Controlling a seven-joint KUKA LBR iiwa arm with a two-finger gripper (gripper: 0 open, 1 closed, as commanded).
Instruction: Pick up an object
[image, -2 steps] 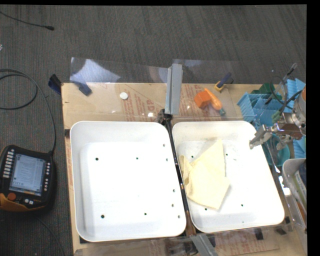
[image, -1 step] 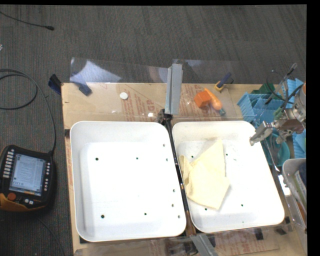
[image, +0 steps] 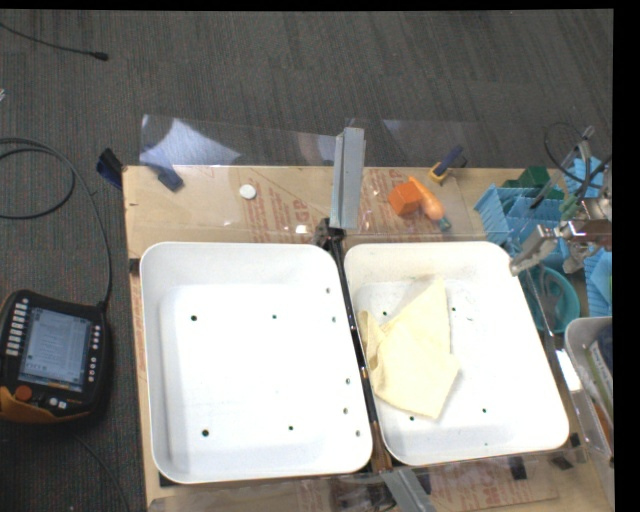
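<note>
A pale yellow cloth (image: 415, 350) lies crumpled and partly folded in the right white bin (image: 520, 430), toward that bin's left half and close to the divide between the bins. The left white bin (image: 250, 370) shows its bare floor with a few small dark holes.
A grey upright post (image: 348, 180) stands behind the gap between the bins. On the back of the bench lie an orange tool (image: 412, 198) and a small white disc (image: 247, 191). A blue crate (image: 515, 215), a teal bowl (image: 555, 290) and metal clutter crowd the right side. A teach pendant (image: 50, 355) lies on the floor at left.
</note>
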